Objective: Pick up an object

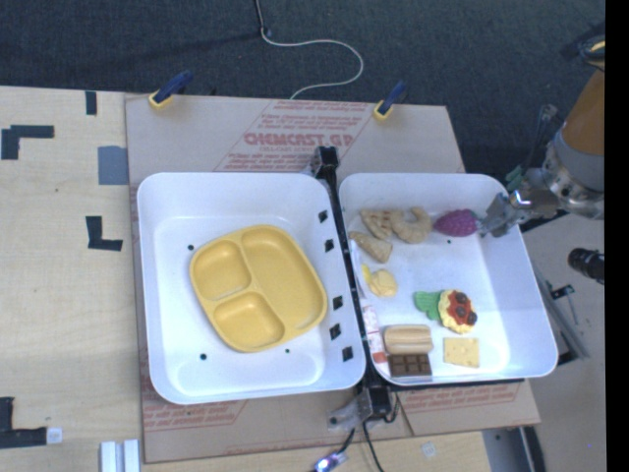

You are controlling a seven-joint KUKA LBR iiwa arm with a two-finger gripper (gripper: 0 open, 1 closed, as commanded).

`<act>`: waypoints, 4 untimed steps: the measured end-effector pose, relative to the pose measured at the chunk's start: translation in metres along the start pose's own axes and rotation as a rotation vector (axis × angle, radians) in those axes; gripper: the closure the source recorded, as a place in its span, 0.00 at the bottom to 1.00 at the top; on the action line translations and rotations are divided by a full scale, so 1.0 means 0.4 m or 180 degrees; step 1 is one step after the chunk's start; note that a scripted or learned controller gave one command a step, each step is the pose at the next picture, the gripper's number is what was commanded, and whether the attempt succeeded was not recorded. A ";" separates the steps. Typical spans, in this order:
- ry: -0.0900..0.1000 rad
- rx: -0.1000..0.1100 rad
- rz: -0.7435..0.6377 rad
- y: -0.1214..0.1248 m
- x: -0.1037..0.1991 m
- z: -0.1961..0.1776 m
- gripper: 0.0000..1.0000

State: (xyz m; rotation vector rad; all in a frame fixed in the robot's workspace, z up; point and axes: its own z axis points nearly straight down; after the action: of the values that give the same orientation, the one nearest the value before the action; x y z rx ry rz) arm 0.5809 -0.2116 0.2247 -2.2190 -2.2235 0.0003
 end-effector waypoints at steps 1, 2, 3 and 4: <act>0.0007 0.0008 -0.0015 -0.022 0.139 -0.018 1.00; 0.0007 0.0017 -0.0012 -0.051 0.261 0.005 1.00; 0.0007 0.0017 -0.0015 -0.044 0.396 0.033 1.00; 0.0001 0.0007 0.0001 -0.023 0.389 -0.005 1.00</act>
State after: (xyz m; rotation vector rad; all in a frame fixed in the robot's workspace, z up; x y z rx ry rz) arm 0.5716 -0.0559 0.2267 -2.2180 -2.2221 0.0024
